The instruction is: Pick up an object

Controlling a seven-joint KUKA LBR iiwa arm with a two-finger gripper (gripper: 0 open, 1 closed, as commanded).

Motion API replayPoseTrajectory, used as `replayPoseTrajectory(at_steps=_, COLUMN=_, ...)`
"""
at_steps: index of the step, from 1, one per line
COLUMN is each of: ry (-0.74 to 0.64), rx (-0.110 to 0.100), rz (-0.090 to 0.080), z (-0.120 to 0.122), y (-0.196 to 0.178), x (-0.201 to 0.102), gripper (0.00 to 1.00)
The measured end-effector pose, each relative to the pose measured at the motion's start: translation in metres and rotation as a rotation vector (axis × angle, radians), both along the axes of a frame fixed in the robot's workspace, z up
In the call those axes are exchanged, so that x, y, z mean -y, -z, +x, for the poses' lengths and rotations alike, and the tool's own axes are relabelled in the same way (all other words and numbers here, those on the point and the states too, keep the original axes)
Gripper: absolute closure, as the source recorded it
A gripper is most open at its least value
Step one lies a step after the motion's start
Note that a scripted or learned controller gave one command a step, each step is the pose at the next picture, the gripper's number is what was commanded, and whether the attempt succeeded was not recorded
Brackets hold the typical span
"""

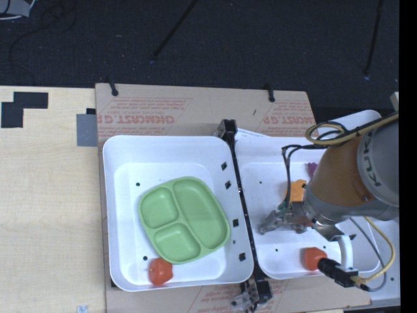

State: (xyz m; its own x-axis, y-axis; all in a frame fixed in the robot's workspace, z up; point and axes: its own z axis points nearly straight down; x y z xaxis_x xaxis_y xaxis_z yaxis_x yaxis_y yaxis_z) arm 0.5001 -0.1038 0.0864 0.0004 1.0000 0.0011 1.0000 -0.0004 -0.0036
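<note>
Over right shallow white plastic bin (273,165), metal two-finger end effector (272,222) low, grip state unclear; small orange-red round object (313,257) nearby.

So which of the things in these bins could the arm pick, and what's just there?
Could be picked:
- orange piece, right bin
- orange block beside the arm, right bin
- red piece, left bin
- green divided plate, left bin

Just there:
- cardboard sheet under the bins
- cables
</note>
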Motion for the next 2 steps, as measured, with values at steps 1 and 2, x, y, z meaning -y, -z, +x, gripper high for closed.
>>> replayPoseTrajectory(at_steps=1, ry=0.006, rx=0.001, rz=0.000, z=0.001, y=-0.012, x=0.001, gripper=1.00)
replayPoseTrajectory(at_steps=2, ry=-0.001, rx=0.003, rz=-0.001, z=0.003, y=-0.054, x=0.000, gripper=1.00)
